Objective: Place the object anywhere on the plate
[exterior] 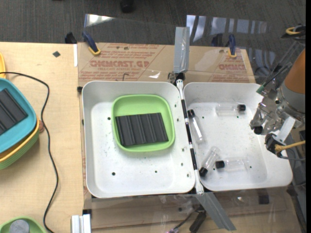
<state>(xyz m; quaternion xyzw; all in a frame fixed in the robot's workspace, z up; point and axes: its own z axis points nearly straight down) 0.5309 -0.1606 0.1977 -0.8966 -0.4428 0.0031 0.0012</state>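
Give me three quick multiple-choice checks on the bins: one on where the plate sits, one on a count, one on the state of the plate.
1. Where is the green plate?
A. In the left bin
B. In the right bin
C. On the wooden bench outside the bins

2. How many clear tubes with black caps lie in the right bin?
A. One
B. Four
C. Seven

3. What lies on the plate?
A. A clear tube
B. A dark ribbed mat
C. A blue tray

Answers:
1. A, the plate lies inside the left bin.
2. B, four tubes are scattered there.
3. B, the ribbed mat covers its centre, with no tube on it.
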